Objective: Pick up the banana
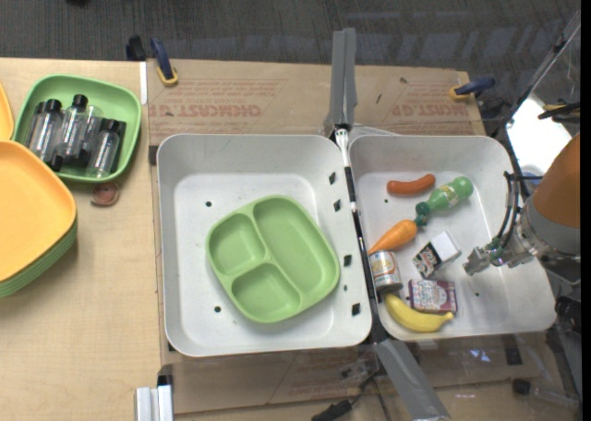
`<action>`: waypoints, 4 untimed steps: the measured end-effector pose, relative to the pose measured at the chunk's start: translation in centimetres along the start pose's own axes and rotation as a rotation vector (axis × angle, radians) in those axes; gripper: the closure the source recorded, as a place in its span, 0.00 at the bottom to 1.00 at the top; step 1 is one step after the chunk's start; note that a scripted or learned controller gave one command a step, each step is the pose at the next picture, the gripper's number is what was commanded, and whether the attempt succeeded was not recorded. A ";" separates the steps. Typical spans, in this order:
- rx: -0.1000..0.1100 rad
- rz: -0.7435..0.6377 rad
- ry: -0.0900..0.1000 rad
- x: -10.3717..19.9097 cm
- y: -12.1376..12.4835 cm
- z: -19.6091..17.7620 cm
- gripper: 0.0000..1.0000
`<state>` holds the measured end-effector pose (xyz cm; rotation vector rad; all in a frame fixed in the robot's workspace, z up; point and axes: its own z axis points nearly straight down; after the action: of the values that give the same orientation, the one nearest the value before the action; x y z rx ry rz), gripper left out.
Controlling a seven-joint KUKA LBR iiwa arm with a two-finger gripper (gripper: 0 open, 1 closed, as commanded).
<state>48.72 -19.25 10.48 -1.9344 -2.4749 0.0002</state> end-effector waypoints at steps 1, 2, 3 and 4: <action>-0.001 -0.038 -0.001 -2.1 -1.5 -2.8 1.00; 0.002 -0.057 0.001 -2.6 -1.7 0.4 1.00; -0.001 -0.063 -0.001 -3.4 1.7 0.1 1.00; 0.000 -0.096 0.000 -2.8 -1.0 1.4 1.00</action>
<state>48.41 -22.17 9.12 -1.8129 -2.5646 0.0004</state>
